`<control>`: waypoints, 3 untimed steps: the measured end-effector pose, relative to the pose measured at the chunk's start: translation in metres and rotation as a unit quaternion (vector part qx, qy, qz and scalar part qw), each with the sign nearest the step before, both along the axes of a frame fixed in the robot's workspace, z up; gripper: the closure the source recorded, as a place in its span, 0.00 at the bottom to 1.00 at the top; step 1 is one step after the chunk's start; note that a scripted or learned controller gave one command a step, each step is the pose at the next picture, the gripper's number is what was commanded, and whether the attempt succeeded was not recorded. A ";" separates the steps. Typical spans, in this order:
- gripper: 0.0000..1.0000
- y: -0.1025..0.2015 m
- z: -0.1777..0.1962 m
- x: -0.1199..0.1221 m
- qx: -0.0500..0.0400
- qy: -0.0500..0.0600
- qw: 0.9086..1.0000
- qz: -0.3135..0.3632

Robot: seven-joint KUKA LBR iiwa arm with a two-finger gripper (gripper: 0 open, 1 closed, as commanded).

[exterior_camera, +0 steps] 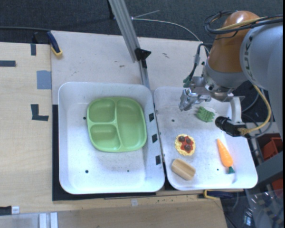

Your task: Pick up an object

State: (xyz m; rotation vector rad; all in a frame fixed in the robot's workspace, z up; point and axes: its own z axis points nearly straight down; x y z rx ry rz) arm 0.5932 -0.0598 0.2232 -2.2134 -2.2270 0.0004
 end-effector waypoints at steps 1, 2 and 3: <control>1.00 0.047 0.007 0.002 0.000 0.000 1.000 0.000; 1.00 0.094 0.014 0.007 0.000 0.000 1.000 0.000; 1.00 0.146 0.020 0.010 0.000 0.000 1.000 0.001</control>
